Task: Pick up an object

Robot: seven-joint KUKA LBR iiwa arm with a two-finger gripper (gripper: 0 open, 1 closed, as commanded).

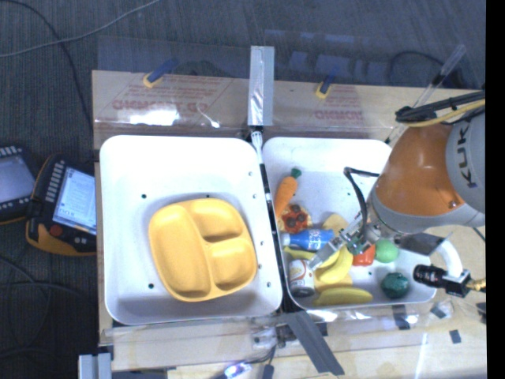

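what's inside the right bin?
The right bin holds a toy carrot, blue bottle, bananas, a can, a light green ball and a dark green one. The arm covers its right part.

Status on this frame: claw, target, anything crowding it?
Claw low in right bin, over toy pile. Banana and blue bottle beside it. Nothing visibly gripped. Yellow tray in left bin.

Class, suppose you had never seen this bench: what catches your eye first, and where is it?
The yellow divided tray lies alone in the left bin. The grey and orange arm reaches in from the right over the right bin, above a crowd of toy food: a carrot, bananas and a blue bottle.
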